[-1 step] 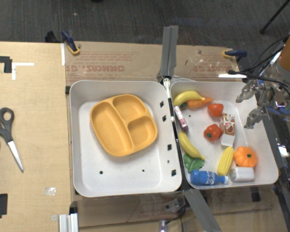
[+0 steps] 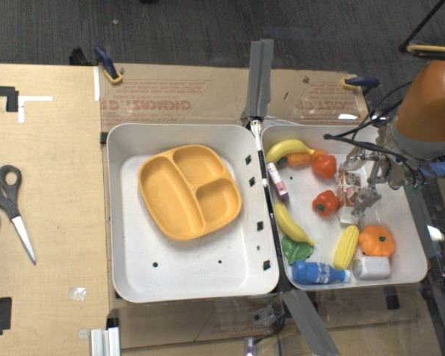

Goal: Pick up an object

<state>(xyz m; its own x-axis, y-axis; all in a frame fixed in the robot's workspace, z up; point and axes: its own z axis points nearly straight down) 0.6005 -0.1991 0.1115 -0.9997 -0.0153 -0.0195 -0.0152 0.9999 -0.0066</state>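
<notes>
The gripper [image 2: 358,188] hangs over the right bin [image 2: 411,225] — whether it is open, closed or gripping, I cannot tell. Just left of it lie two red tomatoes [image 2: 325,202]; just below, a corn cob [image 2: 346,245] and a small pumpkin [image 2: 377,240]. Further left, two bananas [image 2: 291,223]; the yellow divided plate [image 2: 190,190] sits well apart.

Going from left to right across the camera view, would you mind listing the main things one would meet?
scissors → yellow divided plate in the left bin → lower banana → corn cob → small orange pumpkin → the arm's orange band
</notes>
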